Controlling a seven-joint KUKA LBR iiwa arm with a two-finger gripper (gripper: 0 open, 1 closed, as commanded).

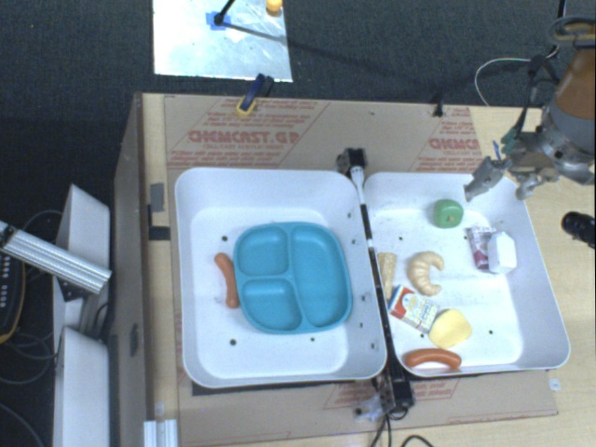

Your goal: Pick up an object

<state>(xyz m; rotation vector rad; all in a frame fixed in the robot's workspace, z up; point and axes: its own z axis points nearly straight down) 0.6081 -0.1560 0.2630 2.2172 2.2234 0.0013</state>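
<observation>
The right bin (545,324) sits below my gripper (503,182), fingers spread apart and empty, at its far rim. Just beyond them, inside, lies the green apple (448,213): likely light, rigid, slick; I'd pinch across its middle.

Two white bins (279,186); two sausages (227,279), one blue tray (291,277), one croissant (426,271)

Dark carpeted floor (391,26), shiny metal sheet (222,24) lying on it, brown printed board (279,130) beneath bins
</observation>
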